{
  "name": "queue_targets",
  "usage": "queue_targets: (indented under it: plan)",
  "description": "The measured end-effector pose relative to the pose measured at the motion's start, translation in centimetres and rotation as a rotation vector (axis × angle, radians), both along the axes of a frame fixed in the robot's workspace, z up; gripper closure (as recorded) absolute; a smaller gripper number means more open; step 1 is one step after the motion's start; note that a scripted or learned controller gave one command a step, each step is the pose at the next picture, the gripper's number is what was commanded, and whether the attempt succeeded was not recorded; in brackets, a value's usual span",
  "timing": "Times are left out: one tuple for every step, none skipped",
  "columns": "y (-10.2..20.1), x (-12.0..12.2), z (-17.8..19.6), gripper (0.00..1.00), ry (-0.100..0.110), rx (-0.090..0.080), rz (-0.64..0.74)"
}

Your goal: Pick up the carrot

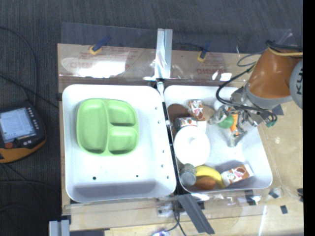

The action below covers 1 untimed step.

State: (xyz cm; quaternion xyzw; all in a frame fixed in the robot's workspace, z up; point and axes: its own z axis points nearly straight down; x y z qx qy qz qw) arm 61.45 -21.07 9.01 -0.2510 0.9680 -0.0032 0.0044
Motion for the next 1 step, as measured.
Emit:
queue_targets:
  plan:
    - [2.26, -0.67, 0.06, 0.0, -0.004, 0.0, -0.203]
